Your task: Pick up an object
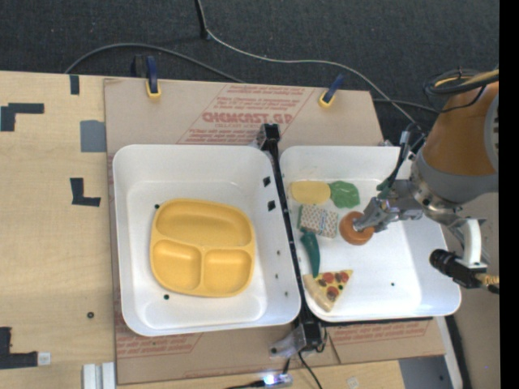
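Observation:
The right bin (pixel 405 290) holds several toy foods: a yellow piece (pixel 310 191), a green leafy piece (pixel 345 193), a checkered patterned piece (pixel 319 220), a dark green pepper (pixel 311 252), a pizza slice (pixel 328 287) and an orange-brown round piece (pixel 354 228). My gripper (pixel 369 220) reaches in from the right and hangs directly over the right part of the orange-brown round piece. Whether it touches that piece is hidden by the wrist.
The left bin (pixel 130 177) holds a yellow divided plate (pixel 203 245). A black divider (pixel 280 209) runs between the bins. Two clamps (pixel 152 79) hold the cardboard at the back. The right bin's right half is bare white floor.

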### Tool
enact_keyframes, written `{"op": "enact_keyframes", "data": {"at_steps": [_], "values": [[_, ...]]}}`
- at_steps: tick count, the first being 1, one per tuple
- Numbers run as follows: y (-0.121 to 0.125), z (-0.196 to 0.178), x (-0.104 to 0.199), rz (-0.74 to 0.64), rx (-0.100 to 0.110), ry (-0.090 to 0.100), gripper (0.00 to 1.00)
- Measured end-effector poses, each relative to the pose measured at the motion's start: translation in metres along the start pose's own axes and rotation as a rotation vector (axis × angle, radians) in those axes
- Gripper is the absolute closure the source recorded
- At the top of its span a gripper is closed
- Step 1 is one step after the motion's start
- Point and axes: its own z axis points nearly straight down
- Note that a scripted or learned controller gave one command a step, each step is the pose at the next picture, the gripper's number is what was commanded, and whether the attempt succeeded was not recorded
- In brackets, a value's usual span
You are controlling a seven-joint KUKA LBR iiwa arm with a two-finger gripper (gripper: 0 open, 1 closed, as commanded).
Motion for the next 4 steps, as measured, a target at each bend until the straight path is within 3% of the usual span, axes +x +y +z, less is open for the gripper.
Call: {"op": "enact_keyframes", "data": {"at_steps": [4], "values": [[0.037,-0.011,0.222,0.001,0.001,-0.002,1.0]]}}
